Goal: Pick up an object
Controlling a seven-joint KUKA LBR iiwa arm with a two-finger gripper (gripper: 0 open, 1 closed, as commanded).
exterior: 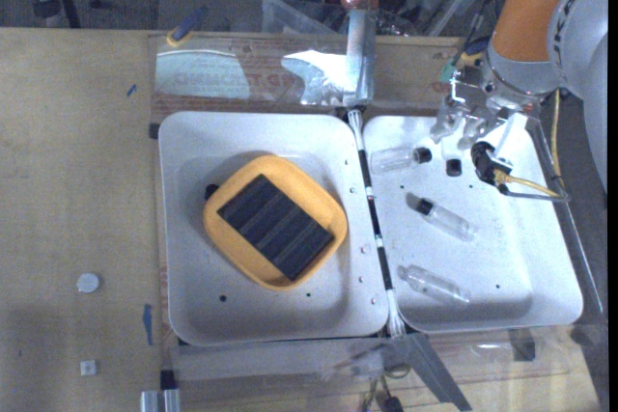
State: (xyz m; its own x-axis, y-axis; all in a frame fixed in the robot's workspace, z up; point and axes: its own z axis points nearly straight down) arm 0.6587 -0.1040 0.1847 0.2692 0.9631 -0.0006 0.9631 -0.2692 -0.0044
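Gripper [462, 132] jaw state indiscernible, over right bin [541, 299] holding clear vials [446, 220]; left bin [183, 207] holds yellow tray [274, 221].

The tan tabletop [77, 159] carries two white bins touching side by side: the left bin [183, 207] and the right bin [541, 256]. A small grey disc [88, 283] lies near its left edge.
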